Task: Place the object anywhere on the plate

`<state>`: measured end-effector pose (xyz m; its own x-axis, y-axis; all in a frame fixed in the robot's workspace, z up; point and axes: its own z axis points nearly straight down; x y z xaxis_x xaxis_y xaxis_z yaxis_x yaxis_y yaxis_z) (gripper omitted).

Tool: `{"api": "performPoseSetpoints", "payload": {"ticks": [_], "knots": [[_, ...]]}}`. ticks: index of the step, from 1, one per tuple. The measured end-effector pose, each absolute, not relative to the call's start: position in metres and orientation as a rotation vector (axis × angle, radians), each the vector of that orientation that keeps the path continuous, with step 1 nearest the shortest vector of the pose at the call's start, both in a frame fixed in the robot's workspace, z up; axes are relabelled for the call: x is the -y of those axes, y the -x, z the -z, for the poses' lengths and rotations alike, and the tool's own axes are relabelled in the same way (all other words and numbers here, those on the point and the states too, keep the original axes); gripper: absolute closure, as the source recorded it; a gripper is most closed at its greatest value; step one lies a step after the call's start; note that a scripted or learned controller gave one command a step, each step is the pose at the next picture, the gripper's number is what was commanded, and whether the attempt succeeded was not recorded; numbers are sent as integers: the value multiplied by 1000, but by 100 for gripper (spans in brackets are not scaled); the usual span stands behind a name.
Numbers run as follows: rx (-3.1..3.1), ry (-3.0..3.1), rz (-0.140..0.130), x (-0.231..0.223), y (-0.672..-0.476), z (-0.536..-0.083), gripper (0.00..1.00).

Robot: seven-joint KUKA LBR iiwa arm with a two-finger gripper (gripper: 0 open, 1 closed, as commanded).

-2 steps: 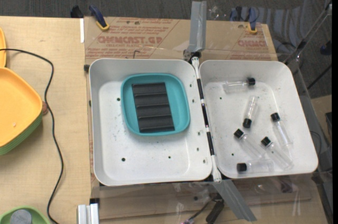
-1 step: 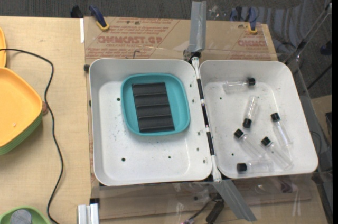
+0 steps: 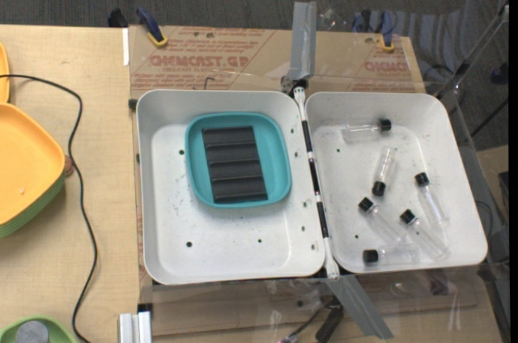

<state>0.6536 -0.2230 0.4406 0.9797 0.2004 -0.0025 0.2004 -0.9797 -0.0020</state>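
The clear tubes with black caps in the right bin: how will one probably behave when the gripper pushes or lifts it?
Each clear tube is a slim cylinder lying on its side, so a push would probably roll it across the right bin. The smooth transparent wall looks slippery and perhaps fragile. It seems empty, so likely light. The teal plate has a raised rim that may stop rolling.

Lab or robotics test bench. Two shallow white bins (image 3: 162, 252) are clamped side by side on a cardboard-covered bench (image 3: 210, 58); clear capped vials (image 3: 382, 171) are scattered in the right bin, a teal plate (image 3: 239, 159) is set in the left. A black cable (image 3: 81, 171) is run over the wooden table (image 3: 48, 50).
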Motion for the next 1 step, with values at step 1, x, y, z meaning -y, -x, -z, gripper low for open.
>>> {"api": "performPoseSetpoints", "payload": {"ticks": [1], "knots": [[312, 3123, -9, 223, -651, -439, 0]]}}
